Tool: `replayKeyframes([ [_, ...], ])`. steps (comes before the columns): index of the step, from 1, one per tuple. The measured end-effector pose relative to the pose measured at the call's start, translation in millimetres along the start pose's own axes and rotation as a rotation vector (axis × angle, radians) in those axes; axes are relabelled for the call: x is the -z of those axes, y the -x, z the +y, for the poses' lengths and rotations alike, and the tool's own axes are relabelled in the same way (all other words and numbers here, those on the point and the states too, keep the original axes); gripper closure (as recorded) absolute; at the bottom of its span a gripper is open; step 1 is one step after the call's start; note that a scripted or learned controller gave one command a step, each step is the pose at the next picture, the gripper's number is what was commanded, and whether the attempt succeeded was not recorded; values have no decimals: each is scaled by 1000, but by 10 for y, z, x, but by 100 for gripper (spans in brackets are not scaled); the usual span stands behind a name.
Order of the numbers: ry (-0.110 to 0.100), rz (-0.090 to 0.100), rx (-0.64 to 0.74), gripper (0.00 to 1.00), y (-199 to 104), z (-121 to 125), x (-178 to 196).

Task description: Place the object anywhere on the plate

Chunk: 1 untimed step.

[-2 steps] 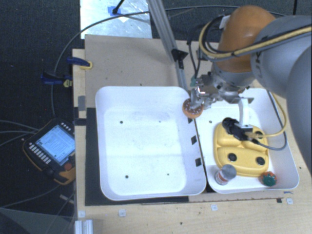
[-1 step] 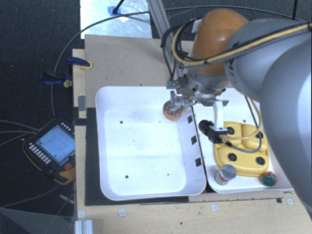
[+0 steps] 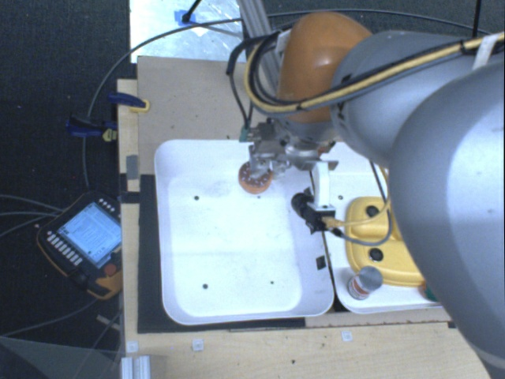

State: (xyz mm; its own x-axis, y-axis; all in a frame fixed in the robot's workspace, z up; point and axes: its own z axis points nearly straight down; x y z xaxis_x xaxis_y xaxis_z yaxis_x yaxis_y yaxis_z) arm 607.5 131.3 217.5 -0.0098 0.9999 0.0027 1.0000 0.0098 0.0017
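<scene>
KUKA arm [image 3: 426, 133] comes in from the right and covers most of that side, with its orange band over the far edge of the bins. counter [image 3: 185, 101] carries two white bins side by side.

left bin [image 3: 229, 267]: a few dark specks on the floor, and the task's thing up near its far right corner.

right bin [image 3: 351, 184]: mostly under the arm. yellow plate [image 3: 371, 223] lies in it. Its left part and near edge are visible, the rest is hidden by the arm.

gripper [image 3: 260, 163] hangs over the far right part of the left bin, pointing down. brown disc [image 3: 254, 180], small and round, sits right at its tip, above or on the left bin's floor. I can't tell if it's lifted or resting. I also can't tell whether the jaws are apart or clamped on it, because the tip is blurred and the wrist hides it.

Smallest: grey can [image 3: 361, 283] with a red band, in the right bin at the plate's near left corner, touching it or just beside it.

My read is that we're at the pick and the transfer hasn't started. To do it well:
- Prove the grip first. Lift a little and check that the brown disc rises with the jaws.
- Go up enough to clear both bin walls at the seam, then travel right.
- Come down over the plate's open middle, away from the can.
- Release low. A round piece dropped from height will likely roll or bounce off.

Main risk I see is a thin round part slipping out mid-move.
</scene>
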Motion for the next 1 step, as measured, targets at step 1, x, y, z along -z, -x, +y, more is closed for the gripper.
replayKeyframes([
  [1, -1, -2, -5, 0, 32, 1, 1],
])
